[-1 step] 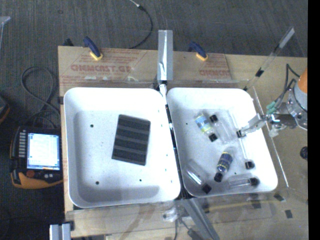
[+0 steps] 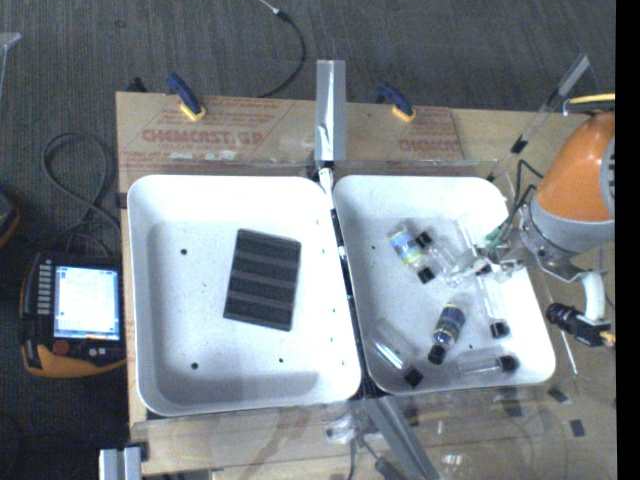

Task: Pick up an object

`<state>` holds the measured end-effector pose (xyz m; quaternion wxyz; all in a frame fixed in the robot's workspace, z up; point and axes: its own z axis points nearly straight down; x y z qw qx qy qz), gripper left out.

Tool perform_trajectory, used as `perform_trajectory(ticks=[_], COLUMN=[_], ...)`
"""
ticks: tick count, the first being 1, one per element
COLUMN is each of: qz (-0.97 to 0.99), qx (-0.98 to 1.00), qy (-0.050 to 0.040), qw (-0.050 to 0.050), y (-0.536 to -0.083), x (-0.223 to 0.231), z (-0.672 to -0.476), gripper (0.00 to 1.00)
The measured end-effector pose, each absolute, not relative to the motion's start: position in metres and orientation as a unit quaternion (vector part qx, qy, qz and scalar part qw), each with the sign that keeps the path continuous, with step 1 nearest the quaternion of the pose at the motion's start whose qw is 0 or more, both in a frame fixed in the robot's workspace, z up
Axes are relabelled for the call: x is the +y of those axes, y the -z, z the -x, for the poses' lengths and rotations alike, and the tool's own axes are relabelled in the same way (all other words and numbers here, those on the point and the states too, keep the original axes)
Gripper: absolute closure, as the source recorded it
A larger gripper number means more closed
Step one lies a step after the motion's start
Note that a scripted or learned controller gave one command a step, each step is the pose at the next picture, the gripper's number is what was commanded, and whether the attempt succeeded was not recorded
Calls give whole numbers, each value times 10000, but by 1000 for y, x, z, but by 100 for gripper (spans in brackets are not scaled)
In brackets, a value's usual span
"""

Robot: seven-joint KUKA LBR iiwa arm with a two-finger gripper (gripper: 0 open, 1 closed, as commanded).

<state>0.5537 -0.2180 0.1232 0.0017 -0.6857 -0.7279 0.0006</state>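
The right bin [image 2: 372, 208] holds several small clear vials with black caps. One with a pale blue label [image 2: 405, 244] lies near the middle. Another with a dark blue band [image 2: 447, 324] lies lower down. Two more vials lie along the front wall, one [image 2: 392, 354] at the left and one [image 2: 482, 365] at the right. My gripper [image 2: 489, 259] hangs low at the bin's right side, right by a clear vial [image 2: 458, 255]. Whether it touches that vial is unclear. The arm's orange band [image 2: 583, 168] sits above it at the right edge.
A dark ribbed rectangular block [image 2: 263, 279] lies in the middle of the left bin [image 2: 160, 208]. A metal divider post [image 2: 329, 108] stands behind the seam between the bins. A handheld pendant with a lit screen [image 2: 75, 313] rests left of the bench.
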Motion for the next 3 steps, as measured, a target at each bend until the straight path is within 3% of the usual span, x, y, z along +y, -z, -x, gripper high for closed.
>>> perform_trajectory(ticks=[1,2,3], qz=[6734,6744,6656], qx=[-7393,-7384,-7463], qy=[37,16,-4], qw=[6,12,2], y=[-95,-102,-202], x=[-215,-217,-144], z=[-591,-589,-614], gripper=[0,100,100])
